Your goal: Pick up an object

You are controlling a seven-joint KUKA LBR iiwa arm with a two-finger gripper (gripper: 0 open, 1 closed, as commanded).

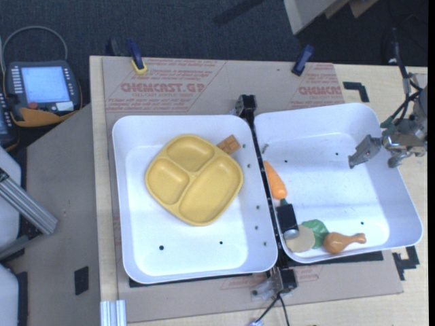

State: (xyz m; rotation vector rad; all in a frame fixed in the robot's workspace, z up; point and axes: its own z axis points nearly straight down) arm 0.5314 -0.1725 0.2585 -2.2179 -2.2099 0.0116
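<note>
My gripper (pixel 379 152) hangs over the right bin's (pixel 353 124) far-right edge, fingers spread, grasping nothing. Carrot (pixel 274 180) lies by the divider; drumstick (pixel 343 240) at the near edge. Yellow divided plate (pixel 194 179) fills the left bin (pixel 136 236).

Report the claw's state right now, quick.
Claw: open, holding nothing, poised over the right bin near its far right edge.

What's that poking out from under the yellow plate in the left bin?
A small brown piece sticks out from beneath the upper right rim of the yellow plate. The plate covers the rest of it, so I cannot tell what it is.
</note>
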